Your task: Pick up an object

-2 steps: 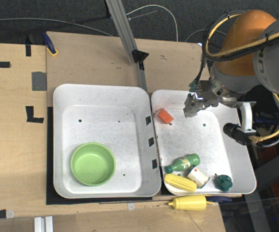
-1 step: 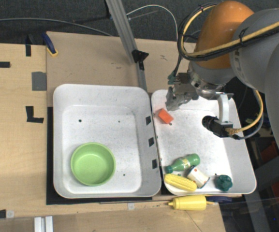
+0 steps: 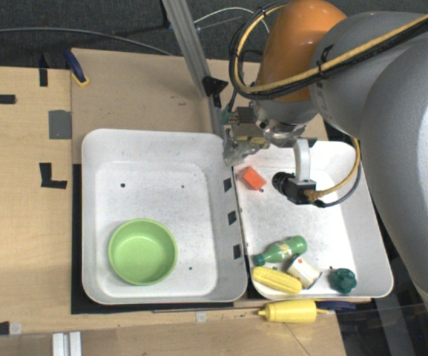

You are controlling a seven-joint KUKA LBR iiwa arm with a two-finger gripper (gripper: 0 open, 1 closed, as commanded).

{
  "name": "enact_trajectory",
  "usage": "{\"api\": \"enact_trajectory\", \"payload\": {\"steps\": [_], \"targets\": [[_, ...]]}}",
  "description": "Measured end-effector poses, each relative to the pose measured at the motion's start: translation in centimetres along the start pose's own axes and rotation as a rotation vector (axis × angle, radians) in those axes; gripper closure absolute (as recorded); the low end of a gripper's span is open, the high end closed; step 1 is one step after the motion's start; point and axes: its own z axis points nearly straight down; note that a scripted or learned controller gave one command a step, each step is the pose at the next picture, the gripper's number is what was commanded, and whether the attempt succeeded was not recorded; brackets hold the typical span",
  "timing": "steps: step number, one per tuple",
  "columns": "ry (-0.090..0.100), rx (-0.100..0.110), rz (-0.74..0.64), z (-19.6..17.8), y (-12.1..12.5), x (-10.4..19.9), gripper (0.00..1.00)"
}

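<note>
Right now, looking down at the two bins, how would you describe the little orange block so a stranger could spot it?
Start at the right-hand white bin, the one under the grey arm. Near its upper left corner, just below the gripper, lies a small orange block, alone on bare white. The green bottle, the corn cob and the dark green piece cluster at the bin's near edge; the block is the only orange, boxy thing.

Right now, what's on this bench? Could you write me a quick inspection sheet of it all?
Surface: wooden bench bearing left bin and right bin.
Job's things: green bowl in left bin; orange block, green bottle, corn cob, white piece, dark green piece in right bin.
Clutter: yellow bottle outside, at the right bin's near edge.
Hand: hand over the bins' shared edge, beside the orange block; grip unclear.
Cables: yellow-black cable along arm.
Surroundings: black tape marks.
</note>
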Motion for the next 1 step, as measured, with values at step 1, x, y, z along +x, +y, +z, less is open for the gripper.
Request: {"api": "enact_trajectory", "payload": {"steps": [1], "targets": [[0.001, -0.002, 0.0, -0.13, 1.9, 5.19, 1.0]]}}
